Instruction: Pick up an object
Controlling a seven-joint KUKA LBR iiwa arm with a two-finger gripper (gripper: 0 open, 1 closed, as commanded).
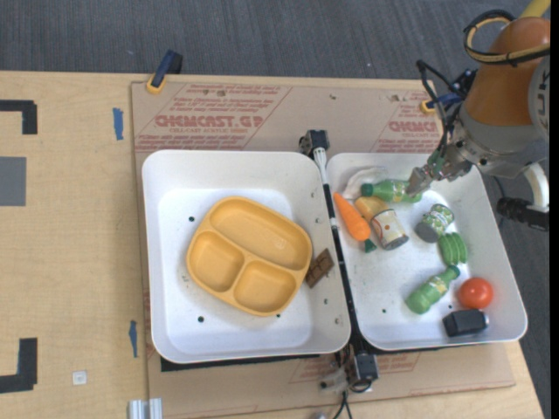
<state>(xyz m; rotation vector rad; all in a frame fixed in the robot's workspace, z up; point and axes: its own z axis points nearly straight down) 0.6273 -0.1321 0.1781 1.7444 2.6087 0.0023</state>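
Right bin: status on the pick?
Gripper low over the green bottle at the right bin's far edge. Bottle lying flat, not lifted. Carrot and small can crowd it.

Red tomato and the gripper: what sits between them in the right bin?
In the camera view, a green cucumber and a grey can lie between the red tomato and the gripper.

Arm (511,103): grey rounded casing, glossy
Band (515,46): orange, wide, above the wrist
Cables (485,33): black with a yellow one (looped beside the band)
Gripper (422,182): slim, grey metal
Side fitting (528,201): white with black end
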